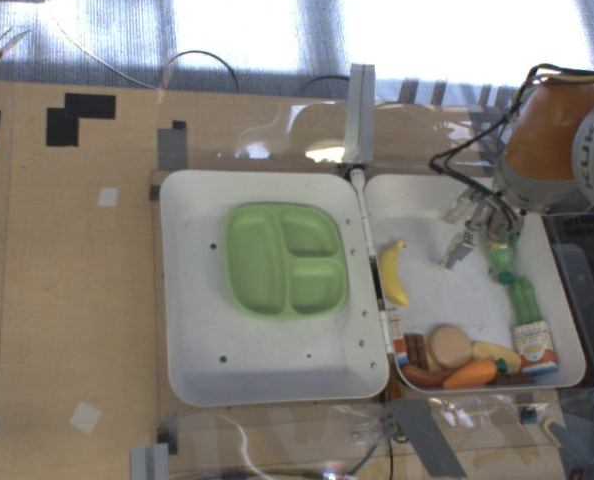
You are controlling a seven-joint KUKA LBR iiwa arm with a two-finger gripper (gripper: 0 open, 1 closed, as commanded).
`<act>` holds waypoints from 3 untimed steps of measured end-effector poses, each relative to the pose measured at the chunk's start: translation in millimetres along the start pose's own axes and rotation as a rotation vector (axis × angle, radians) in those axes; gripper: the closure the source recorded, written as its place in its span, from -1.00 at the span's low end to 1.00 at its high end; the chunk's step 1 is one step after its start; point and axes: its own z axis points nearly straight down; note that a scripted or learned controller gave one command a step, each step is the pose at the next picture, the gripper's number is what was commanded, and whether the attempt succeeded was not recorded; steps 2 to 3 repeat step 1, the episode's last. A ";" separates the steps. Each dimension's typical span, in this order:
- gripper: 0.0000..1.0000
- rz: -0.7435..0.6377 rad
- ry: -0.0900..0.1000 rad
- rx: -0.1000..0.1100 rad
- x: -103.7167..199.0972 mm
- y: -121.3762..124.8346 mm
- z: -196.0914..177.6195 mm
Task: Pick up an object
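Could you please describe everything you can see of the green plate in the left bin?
The green plate is a pale green, rounded-square tray, plastic by its look, split into three compartments: one long on the left, two smaller on the right. It lies flat, face up, near the middle of the left bin, with nothing in it.

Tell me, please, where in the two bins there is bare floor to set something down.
Left bin: bare floor rings the green divided plate, widest along the near edge. Right bin: open floor between the banana and the gripper. Its near end is crowded with toy food.
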 end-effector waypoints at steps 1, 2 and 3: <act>-1.00 0.137 -0.004 0.003 11.4 -45.1 -51.0; -1.00 0.137 -0.004 0.003 11.4 -45.1 -51.0; -1.00 0.137 -0.004 0.003 11.4 -45.1 -51.0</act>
